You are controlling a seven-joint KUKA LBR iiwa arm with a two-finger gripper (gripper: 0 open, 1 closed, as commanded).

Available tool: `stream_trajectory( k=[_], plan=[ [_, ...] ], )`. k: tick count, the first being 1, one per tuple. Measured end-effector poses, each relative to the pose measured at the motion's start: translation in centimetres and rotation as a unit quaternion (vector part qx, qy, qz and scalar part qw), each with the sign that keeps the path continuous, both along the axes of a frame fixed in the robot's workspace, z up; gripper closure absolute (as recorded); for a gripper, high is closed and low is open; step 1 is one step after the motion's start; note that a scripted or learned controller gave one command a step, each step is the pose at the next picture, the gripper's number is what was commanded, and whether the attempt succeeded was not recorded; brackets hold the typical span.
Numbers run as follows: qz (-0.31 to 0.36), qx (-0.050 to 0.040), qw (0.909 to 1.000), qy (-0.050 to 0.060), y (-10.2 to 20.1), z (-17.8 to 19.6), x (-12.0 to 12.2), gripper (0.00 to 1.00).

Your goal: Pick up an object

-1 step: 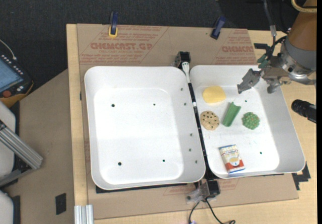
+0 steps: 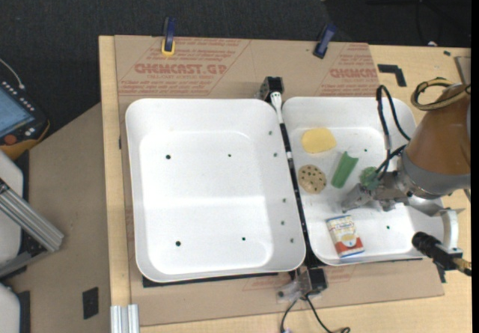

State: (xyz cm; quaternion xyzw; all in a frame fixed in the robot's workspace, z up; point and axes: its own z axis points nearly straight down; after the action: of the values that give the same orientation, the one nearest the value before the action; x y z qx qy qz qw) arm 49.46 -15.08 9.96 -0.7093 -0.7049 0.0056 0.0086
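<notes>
A small green object [image 2: 369, 175] lies in the right bin [image 2: 389, 249], touching or just beside the hand [image 2: 366, 191], which reaches in low from the right. Possibly gripped; I cannot tell. A green block [image 2: 345, 169] lies just left.

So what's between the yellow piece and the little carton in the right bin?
The camera view shows the round cookie and green block between the yellow piece and carton.

Grey KUKA arm [image 2: 438, 174] over the right bin [image 2: 389, 245], broad orange band above its wrist, black cables looped alongside, dark metal gripper [image 2: 368, 191], possibly a green fitting near its tip
</notes>
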Motion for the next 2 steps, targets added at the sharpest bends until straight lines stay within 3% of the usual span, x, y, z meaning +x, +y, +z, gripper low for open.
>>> stream_trajectory(
  k=[1,2],
  plan=[
    [0.003,-0.0026,0.9999,-0.011,0.1,1.9,0.8,1.00],
    [0.008,-0.0012,0.9998,-0.015,8.0,9.0,4.9,1.00]
  ],
)
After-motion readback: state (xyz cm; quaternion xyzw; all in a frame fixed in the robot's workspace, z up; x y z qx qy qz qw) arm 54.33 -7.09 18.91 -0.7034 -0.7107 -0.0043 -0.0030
